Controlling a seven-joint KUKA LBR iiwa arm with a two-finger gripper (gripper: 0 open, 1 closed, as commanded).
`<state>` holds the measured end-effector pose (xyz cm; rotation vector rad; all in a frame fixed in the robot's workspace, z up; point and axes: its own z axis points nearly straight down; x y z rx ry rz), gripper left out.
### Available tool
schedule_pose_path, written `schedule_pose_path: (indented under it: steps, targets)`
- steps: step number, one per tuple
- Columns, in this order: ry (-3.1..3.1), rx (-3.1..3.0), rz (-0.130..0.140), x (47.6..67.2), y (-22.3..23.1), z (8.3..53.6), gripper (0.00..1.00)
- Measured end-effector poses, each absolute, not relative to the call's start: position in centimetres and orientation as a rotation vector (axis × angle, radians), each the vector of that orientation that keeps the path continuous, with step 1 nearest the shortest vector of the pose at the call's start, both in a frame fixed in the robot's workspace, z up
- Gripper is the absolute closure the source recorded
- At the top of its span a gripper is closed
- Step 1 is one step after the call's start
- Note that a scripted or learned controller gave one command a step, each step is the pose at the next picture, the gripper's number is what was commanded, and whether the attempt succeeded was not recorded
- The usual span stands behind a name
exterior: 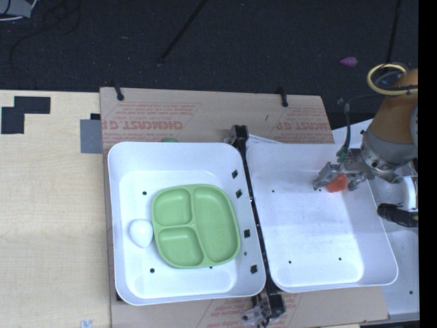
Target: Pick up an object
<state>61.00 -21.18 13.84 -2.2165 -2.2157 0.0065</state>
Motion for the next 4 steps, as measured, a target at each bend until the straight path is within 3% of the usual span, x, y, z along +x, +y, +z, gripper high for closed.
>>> schedule_pose_path:
  steps: [1,2,3,4]
  targets:
    - [-2.217,-2.218,0.005,60.9,-21.0,8.5,0.00]
    - [-2.218,-2.221,0.002,61.0,-21.1,9.8,1.00]
    - [-2.225,-2.222,-0.002,61.9,-21.2,14.5,1.00]
    - [-2.226,-2.222,-0.003,61.4,-20.5,20.1,1.00]
